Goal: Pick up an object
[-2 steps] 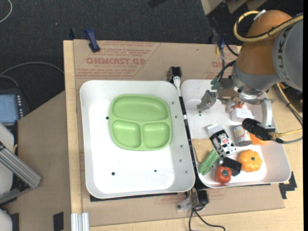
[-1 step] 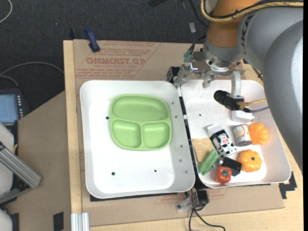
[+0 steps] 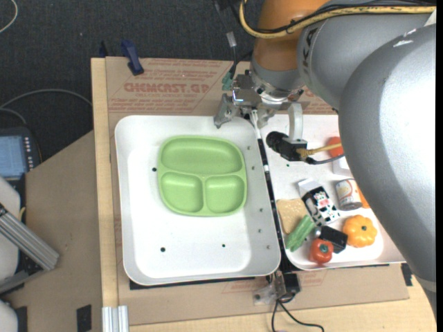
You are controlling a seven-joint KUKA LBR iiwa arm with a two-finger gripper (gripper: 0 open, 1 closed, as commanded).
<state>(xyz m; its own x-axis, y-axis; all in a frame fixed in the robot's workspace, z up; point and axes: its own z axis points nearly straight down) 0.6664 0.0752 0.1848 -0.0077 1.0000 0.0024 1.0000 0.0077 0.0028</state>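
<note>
My gripper (image 3: 239, 120) hangs over the far edge of the left bin (image 3: 138, 206), close to the wall that divides the two bins. Its two fingers stand apart with nothing between them. A green three-compartment plate (image 3: 203, 175) lies in the left bin, just in front of the gripper. The right bin (image 3: 346, 260) holds a small can (image 3: 346, 194), a black-and-white pack (image 3: 320, 205), a tan square (image 3: 288, 209), a green vegetable (image 3: 299, 232), a red tomato (image 3: 320, 251), an orange fruit (image 3: 360, 231) and a small black piece (image 3: 333, 237).
An orange-red thing (image 3: 334, 146) lies at the far side of the right bin, partly hidden by the arm. The big grey arm (image 3: 387, 102) covers the right bin's far right part. A blue clamp (image 3: 131, 57) sits at the board's far left corner.
</note>
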